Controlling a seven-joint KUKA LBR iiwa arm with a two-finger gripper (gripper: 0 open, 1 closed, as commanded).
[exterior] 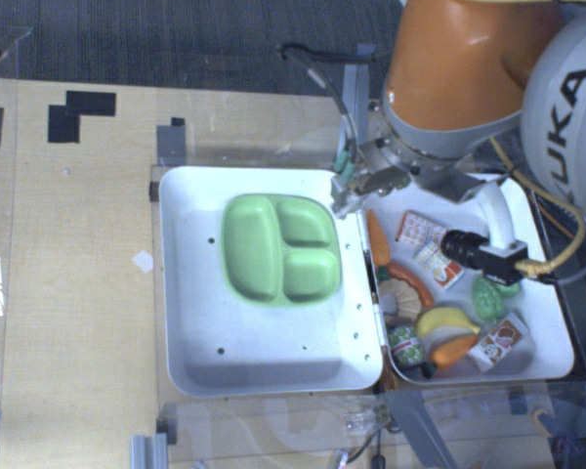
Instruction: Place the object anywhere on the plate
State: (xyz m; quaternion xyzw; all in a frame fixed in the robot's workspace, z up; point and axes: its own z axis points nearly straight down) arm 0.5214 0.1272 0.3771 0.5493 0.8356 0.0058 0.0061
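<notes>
Pale wood bench (68, 291), dark floor beyond its far edge. Left bin (190, 360) holds a green plate (278, 249), three compartments, with bare white floor on every side of it. Right bin (552, 345) is crowded: carrot (377, 242), banana (444, 319), packets, other toy foods. Gripper (356, 189) hangs over the divide between bins, beside the plate's far right corner; jaws' state cannot be told. Nothing lies on the plate.

The arm (469, 57) is running off the top and right edges and covering the right bin's (557, 345) far corner. The claw's (356, 191) fingers are too blurred to read.
</notes>
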